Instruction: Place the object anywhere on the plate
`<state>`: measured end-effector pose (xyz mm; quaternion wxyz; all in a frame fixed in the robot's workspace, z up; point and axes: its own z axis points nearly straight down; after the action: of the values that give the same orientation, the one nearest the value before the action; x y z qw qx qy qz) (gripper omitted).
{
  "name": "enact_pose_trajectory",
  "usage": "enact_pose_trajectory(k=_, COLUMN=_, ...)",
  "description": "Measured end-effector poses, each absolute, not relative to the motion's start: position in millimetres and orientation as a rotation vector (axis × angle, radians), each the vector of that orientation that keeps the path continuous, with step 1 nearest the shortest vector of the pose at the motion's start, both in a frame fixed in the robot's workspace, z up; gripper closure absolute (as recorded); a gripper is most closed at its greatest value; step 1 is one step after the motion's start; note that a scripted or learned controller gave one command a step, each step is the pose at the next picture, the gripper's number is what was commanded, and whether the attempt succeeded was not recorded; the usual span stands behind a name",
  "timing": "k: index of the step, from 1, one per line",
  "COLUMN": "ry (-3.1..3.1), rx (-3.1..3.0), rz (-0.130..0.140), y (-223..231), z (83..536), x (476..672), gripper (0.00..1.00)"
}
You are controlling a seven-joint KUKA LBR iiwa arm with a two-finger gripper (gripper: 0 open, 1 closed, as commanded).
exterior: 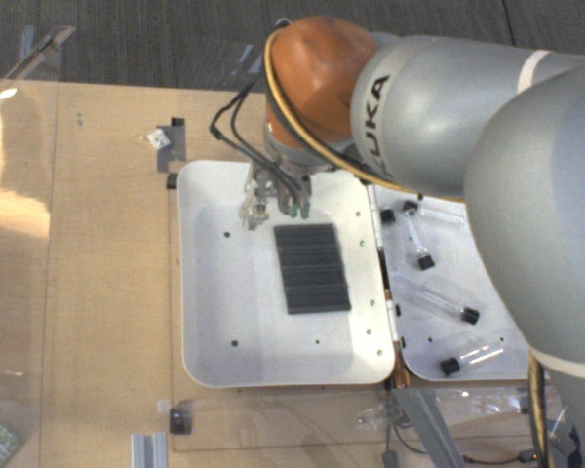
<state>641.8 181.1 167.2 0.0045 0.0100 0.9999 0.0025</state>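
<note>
A dark ribbed rectangular plate point(312, 268) lies flat in the middle of the left white bin point(214, 310). My gripper point(275, 205) hangs over that bin just beyond the plate's far edge, slightly left of its centre line. A pale, glassy shape shows at the gripper's left side, too blurred to say what it is. Clear tubes with black caps lie in the right bin point(507, 359): one point(419, 244) near its far left, one point(448, 307) in the middle, one point(468, 359) near the front.
The big grey arm with its orange band point(317, 76) covers the far side of both bins and most of the right one. The ridge between the bins point(388, 291) runs just right of the plate. Wooden bench point(78, 261) stretches to the left.
</note>
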Motion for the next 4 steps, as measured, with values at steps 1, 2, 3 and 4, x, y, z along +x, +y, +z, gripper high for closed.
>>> enact_pose_trajectory(k=1, ry=3.079, rx=-0.563, rz=0.008, y=231.3, z=176.3, x=640.1, gripper=1.0)
enact_pose_trajectory(k=2, ry=3.128, rx=-0.137, rz=0.008, y=235.0, z=212.3, x=670.0, gripper=1.0)
enact_pose_trajectory(k=3, ry=3.093, rx=0.509, rz=0.005, y=234.9, z=172.8, x=669.5, gripper=1.0)
enact_pose_trajectory(k=4, ry=2.852, rx=1.296, rz=0.013, y=235.9, z=90.1, x=651.8, gripper=1.0)
